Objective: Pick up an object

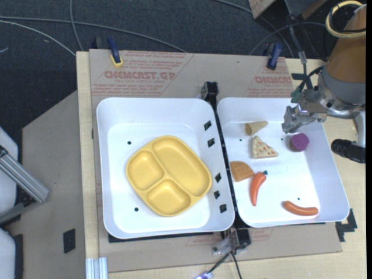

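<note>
Camera view: board (pixel 145 68) under both bins reads "CHEMCAST GP" in red.

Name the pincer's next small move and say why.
Probably a short drop and shift toward the small round purple toy: the pincer hovers just up-left of it in the right white bin, and nothing crowds that toy.

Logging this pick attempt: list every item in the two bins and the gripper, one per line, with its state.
gripper: above the right bin's far part, beside the purple piece
purple piece: lying loose in the right bin
cone: on its side
wedge slice: lying flat
orange-brown piece: flat, by the bin's left wall
chili pepper: lying flat
sausage: lying flat
yellow divided plate: upright in the left bin
</note>
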Tool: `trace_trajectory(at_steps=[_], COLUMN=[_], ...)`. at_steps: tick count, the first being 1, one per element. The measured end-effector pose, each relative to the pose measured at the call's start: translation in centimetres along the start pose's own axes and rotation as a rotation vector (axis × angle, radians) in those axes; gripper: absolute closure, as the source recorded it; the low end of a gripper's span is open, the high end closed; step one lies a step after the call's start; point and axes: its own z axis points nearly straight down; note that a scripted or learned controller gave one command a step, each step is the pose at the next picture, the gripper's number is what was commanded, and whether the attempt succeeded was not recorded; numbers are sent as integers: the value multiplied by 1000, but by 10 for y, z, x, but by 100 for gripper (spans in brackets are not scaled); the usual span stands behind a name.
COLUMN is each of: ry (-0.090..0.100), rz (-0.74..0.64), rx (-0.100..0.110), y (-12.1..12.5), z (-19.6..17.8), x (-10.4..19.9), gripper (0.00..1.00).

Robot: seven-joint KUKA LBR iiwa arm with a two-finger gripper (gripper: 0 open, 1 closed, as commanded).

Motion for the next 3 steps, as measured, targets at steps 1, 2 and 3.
trace_trajectory(at_steps=[1,2,3], ry=[1,0,1], rz=[-1,0,-1], rx=[1,2,1], y=[-15,-37,-55], z=[15,26,18], x=[51,94,137], gripper=[100,100,100])
